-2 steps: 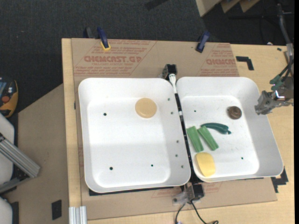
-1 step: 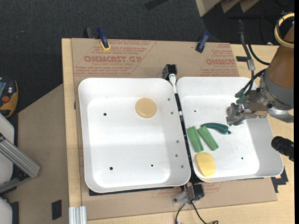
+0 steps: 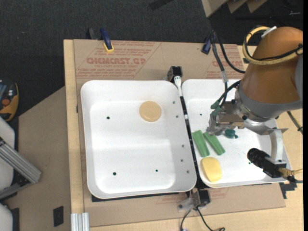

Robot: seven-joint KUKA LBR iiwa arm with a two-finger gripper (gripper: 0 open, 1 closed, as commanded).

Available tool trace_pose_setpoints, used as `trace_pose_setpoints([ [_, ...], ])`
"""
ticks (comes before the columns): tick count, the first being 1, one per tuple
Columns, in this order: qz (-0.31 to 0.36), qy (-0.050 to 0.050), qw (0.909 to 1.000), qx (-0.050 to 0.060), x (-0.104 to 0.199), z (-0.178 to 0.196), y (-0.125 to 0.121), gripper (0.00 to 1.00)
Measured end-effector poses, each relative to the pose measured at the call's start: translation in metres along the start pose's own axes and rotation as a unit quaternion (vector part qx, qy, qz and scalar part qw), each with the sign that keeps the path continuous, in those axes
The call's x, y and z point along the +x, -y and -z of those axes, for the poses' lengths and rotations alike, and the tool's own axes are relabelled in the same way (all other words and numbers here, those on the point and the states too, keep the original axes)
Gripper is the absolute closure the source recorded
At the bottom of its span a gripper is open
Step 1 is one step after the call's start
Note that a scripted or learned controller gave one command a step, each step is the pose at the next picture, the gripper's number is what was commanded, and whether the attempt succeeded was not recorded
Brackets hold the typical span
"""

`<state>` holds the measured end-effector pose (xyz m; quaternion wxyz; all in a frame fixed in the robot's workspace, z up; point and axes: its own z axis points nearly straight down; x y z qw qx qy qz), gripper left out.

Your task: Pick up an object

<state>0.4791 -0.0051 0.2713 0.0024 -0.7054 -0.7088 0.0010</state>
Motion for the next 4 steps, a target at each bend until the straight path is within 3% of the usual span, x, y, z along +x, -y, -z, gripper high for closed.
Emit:
trace_pose_setpoints([
  [1, 0.000, 0.000, 1.0000, -0.009, 0.023, 0.102, -0.013, 1.00],
  [3, -0.001, 0.002, 1.0000, -0.006, 0.022, 0.117, -0.013, 1.00],
  [4, -0.001, 0.001, 1.0000, -0.005, 0.056, 0.153, -0.004, 1.00],
])
